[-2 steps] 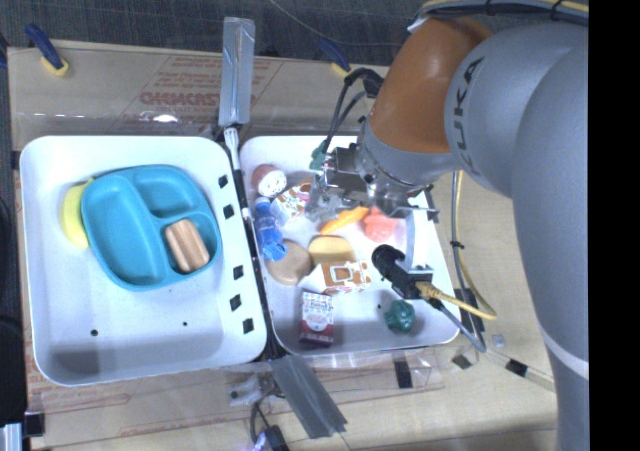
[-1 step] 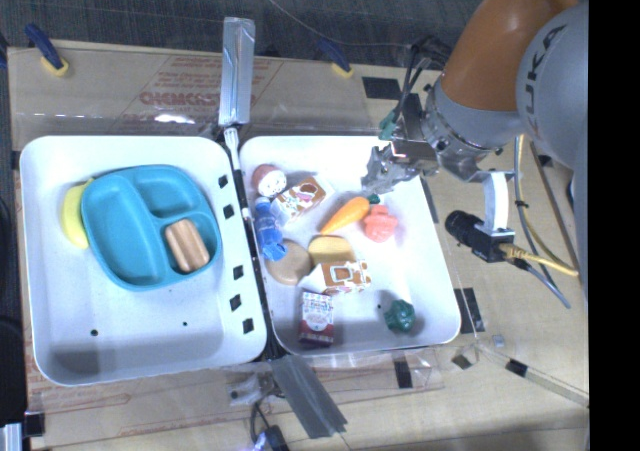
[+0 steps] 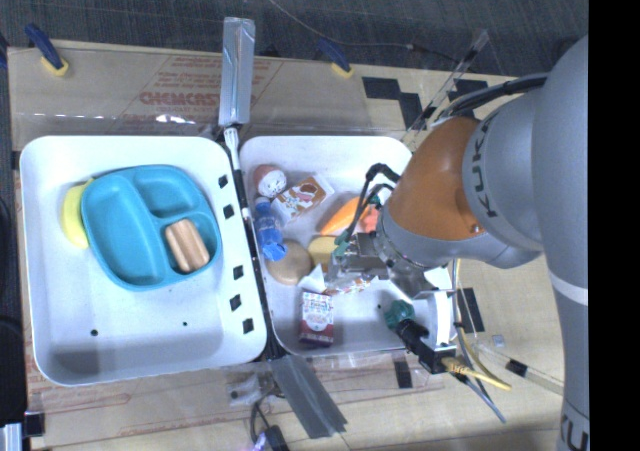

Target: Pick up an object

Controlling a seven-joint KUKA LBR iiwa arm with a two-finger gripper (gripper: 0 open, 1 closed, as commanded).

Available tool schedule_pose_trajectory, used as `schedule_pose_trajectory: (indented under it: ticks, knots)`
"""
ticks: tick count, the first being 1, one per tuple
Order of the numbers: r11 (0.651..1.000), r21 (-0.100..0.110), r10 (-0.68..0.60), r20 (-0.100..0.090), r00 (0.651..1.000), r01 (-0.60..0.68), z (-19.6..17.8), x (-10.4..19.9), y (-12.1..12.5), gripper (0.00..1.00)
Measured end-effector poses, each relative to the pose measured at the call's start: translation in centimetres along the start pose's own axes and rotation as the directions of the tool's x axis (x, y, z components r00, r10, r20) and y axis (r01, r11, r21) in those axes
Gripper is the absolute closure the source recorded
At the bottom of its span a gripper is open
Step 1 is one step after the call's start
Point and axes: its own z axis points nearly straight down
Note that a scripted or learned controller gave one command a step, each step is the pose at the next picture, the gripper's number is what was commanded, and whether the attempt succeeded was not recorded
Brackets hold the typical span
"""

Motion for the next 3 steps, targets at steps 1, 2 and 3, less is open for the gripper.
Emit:
schedule_pose_trajectory:
  ticks: [1,2,3]
  knots:
    - [0.997,-0.016,0.070,-0.002,0.998,-0.070,-11.7,5.8,-0.4,1.00]
    - [0.974,-0.016,-0.225,0.006,0.974,0.225,-17.7,4.4,-0.4,1.00]
    - [0.918,-0.004,-0.397,0.003,0.918,0.397,-3.6,0.2,-0.3,1.00]
